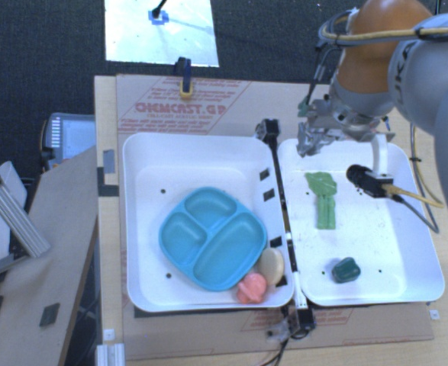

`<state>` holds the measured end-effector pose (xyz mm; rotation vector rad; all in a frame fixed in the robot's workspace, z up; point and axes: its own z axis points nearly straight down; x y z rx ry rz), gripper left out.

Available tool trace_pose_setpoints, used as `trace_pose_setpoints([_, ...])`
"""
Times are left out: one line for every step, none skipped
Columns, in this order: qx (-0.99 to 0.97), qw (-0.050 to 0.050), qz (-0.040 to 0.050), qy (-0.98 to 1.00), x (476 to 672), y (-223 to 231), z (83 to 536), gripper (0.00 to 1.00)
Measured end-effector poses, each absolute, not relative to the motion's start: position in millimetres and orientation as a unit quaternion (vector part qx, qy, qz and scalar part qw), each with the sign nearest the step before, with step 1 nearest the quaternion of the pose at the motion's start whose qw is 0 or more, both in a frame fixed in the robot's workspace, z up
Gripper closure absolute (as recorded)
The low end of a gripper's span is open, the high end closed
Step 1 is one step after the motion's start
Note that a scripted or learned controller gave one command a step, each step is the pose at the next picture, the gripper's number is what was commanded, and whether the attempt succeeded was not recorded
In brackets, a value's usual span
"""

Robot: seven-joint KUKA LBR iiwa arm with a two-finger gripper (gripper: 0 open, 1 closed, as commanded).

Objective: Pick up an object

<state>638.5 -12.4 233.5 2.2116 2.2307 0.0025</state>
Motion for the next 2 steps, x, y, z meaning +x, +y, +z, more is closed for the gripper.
trace_pose_setpoints([0.704, 0.0, 0.0013, 0.71, 645.1, 36.0, 223.3, 1.0])
trace_pose_setpoints([0.704, 0.0, 0.0012, 0.71, 649.2, 86.3, 216.3, 1.0])
